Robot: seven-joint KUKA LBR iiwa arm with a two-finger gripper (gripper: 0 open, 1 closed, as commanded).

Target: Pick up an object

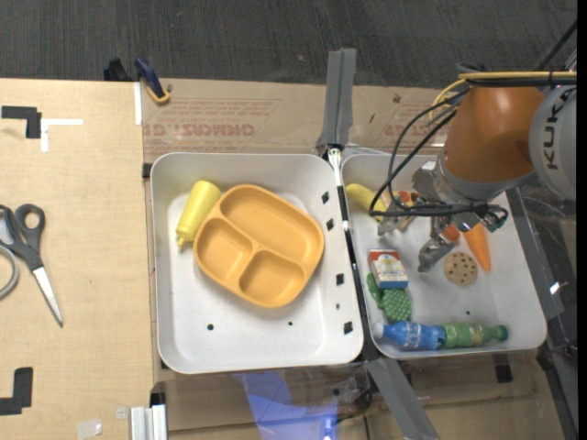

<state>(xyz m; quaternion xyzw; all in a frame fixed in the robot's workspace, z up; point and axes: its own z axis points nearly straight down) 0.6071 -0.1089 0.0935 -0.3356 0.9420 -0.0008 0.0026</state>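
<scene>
Not picked up yet. Gripper (435, 246) down low in the right bin (523, 273), fingers apart, nothing between them. Round cookie (460, 269) just beside it, orange carrot (479, 247) near.

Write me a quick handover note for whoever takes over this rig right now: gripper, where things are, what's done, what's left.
Gripper: low in the right bin, nothing visibly between its fingers.
Right bin: toy carrot and round cookie beside the gripper, small carton, blue-and-green bottle along the near wall.
Left bin: yellow divided plate, yellow bottle.
Done: no pick yet.
Left: grasp and lift one object.
</scene>
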